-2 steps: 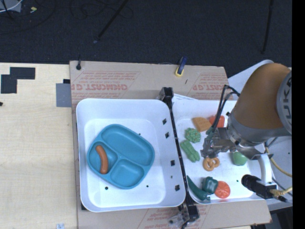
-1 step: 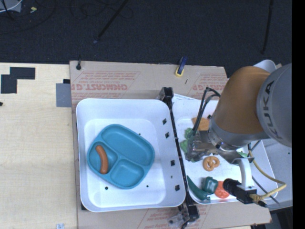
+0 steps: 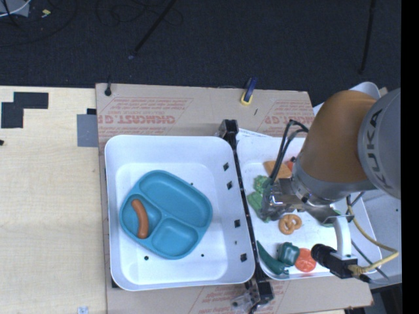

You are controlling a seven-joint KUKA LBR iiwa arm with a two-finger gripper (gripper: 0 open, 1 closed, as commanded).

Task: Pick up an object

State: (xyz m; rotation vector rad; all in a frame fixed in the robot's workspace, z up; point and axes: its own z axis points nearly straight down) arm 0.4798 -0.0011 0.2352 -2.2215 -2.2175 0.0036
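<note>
My gripper [image 3: 270,208] hangs low over the right bin [image 3: 254,150], near its left wall. It sits right beside a green toy [image 3: 260,187], touching or nearly touching it. A brown pretzel [image 3: 289,224] lies just right of the gripper. An orange piece [image 3: 280,169] peeks out from under the arm's wrist. At the bin's front lie a teal and green toy [image 3: 278,256] and a red-orange round toy [image 3: 305,260]. The arm hides the right half of this bin.
The left bin [image 3: 124,152] holds a blue divided plate [image 3: 177,208] with an orange sausage [image 3: 140,217] in its left compartment. A black divider [image 3: 239,195] runs between the bins. Cardboard [image 3: 170,106] lies under both bins.
</note>
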